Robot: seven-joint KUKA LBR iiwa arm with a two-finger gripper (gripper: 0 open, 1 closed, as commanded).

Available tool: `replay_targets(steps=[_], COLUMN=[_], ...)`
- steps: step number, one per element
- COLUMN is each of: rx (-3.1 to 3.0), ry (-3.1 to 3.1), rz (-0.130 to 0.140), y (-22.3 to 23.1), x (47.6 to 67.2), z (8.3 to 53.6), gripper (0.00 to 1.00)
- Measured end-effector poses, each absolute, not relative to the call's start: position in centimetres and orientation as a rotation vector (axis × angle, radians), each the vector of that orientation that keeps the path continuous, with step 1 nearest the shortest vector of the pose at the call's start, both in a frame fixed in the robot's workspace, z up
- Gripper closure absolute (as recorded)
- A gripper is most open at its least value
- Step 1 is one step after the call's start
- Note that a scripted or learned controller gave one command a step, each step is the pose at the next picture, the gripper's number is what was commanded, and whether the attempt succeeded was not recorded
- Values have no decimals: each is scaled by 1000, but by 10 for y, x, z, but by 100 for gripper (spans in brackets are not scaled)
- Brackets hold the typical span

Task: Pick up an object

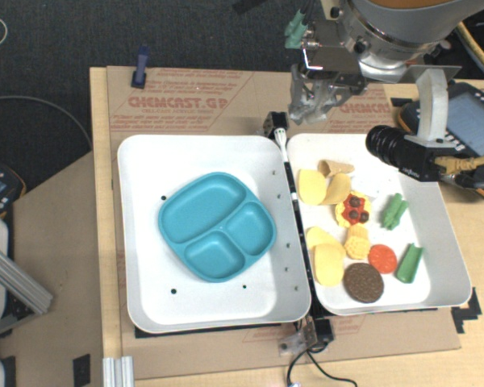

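Brown cardboard sheet (pixel 185 95) on the bench carries two shallow white bins. One teal three-compartment plastic plate (pixel 216 226) lies alone in the left bin (pixel 141 168), with bare floor all around it. Toy food crowds the middle of the right bin (pixel 444 240): four pale yellow chip-like pieces (pixel 312 186), two green pods (pixel 394 210), one orange disc (pixel 382 257), one brown cookie (pixel 362 282). At upper centre, the gripper (pixel 319 103) hangs above the bins' far edge, holding nothing; whether its fingers are spread cannot be made out.
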State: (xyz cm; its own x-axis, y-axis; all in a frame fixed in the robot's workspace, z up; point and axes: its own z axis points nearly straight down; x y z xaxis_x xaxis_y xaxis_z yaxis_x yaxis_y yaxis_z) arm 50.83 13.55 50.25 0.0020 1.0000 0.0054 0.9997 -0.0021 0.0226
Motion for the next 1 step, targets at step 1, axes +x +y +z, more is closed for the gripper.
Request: replay_targets(steps=[1], rx=[2221], ry=[2232], rz=[-21], y=[181], x=[481], z=[365], gripper=[100])
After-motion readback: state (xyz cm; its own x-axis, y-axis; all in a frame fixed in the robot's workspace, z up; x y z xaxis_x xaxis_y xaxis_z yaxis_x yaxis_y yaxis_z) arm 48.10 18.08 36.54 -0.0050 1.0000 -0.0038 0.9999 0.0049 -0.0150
